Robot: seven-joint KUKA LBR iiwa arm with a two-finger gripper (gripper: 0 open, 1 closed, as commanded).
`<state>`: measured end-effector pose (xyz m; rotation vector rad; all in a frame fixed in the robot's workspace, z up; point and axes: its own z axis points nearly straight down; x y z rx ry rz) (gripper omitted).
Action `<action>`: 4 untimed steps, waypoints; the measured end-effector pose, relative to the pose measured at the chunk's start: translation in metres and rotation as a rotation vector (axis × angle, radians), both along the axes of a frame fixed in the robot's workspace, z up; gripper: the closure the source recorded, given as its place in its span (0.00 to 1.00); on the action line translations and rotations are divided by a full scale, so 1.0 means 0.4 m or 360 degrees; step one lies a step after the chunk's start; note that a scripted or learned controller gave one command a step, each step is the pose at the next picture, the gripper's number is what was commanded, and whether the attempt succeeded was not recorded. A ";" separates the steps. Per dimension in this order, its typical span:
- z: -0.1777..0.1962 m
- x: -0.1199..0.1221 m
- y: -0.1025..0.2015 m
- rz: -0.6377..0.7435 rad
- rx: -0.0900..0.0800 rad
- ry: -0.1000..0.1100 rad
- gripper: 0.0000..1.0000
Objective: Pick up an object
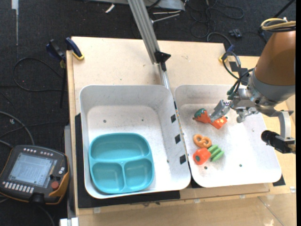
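In the right bin [254,164] lie several toy foods. An orange carrot with a green top [205,117] rests near the bin's middle, and my gripper [219,111] hangs right over its right end, fingers pointing down-left. Lower down lie a small orange pretzel [202,140], a red-orange pepper [201,156] and a green ridged piece [215,152] touching the pepper. Nothing is visibly held between the fingers.
The left bin [94,102] holds a teal divided tray [121,163]. A slanted metal pole [146,25] rises from the wall between the bins. A teach pendant [33,173] lies left of the bench. The arm's wrist [277,65] looms over the right bin's far right.
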<state>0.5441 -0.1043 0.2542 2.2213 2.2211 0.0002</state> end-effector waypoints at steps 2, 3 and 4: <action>-0.394 -0.126 0.024 -0.0002 -0.0002 -0.0005 0.00; -0.016 -0.014 0.151 0.0011 0.0000 -0.0015 0.00; -0.156 0.090 0.243 0.0011 0.0000 0.0001 0.00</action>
